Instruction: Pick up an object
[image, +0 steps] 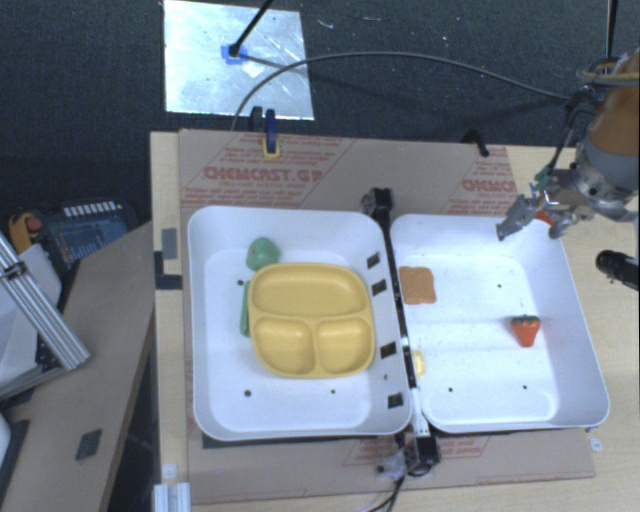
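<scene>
Camera view: gripper (533, 220) spread wide, holding nothing, above right bin's (560, 400) far edge.

Bench (170, 300), two white bins (215, 400), side by side

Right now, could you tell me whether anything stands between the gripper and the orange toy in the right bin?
Nothing visible does. The gripper hovers over the right bin's far edge, and only bare floor lies between it and the orange toy.
</scene>
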